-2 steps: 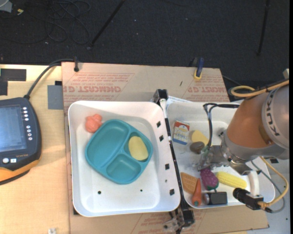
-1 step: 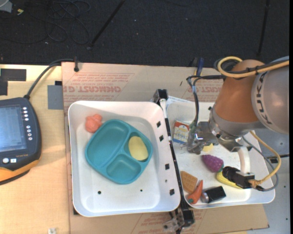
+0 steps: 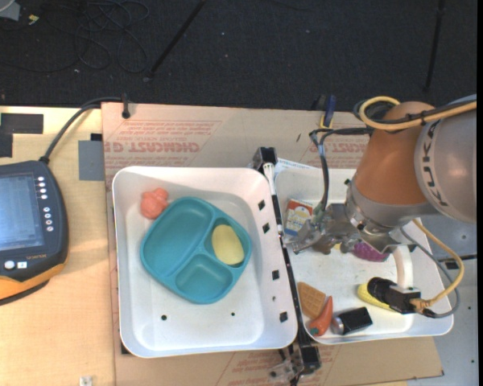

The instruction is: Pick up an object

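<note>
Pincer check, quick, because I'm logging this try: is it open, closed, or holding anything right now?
Pincer: low in the right bin among the clutter; whether it is open, closed or holding something cannot be told.

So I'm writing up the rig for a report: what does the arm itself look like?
The arm is grey metal with dark lettering on its casing and a broad orange band above the wrist. Black and yellow cables loop around it. The gripper is a dark grey metal assembly.

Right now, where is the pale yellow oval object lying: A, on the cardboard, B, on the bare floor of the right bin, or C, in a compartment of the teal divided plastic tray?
C: the pale yellow oval object lies in the teal divided plastic tray's right-hand compartment, in the left white bin.
</note>
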Motion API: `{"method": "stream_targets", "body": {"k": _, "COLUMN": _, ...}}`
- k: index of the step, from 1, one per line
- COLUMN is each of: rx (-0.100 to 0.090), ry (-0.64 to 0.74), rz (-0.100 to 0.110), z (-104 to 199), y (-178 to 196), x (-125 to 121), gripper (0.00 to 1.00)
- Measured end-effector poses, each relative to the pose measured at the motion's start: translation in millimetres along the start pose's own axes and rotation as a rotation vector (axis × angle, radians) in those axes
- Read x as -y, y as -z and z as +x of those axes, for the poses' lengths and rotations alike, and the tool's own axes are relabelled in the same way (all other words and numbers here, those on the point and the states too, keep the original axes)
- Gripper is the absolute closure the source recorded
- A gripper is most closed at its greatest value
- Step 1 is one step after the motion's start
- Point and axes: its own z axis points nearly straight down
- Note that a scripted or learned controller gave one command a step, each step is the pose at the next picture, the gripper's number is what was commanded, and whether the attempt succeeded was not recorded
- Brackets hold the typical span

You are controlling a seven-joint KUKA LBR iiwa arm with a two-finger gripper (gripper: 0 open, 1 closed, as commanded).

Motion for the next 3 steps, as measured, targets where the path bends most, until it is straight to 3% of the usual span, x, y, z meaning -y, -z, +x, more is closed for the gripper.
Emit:
{"method": "stream_targets", "body": {"k": 1, "rx": 0.003, "ry": -0.005, "rz": 0.000, "z": -57, "y": -27, "x": -26, "gripper": 0.00}}
{"method": "stream_targets", "body": {"k": 2, "rx": 0.000, "ry": 0.001, "rz": -0.002, "z": -75, "y": -101, "x": -72, "gripper": 0.00}}
{"method": "stream_targets", "body": {"k": 3, "rx": 0.002, "ry": 0.002, "rz": -0.006, "z": -117, "y": -98, "x": -116, "gripper": 0.00}}
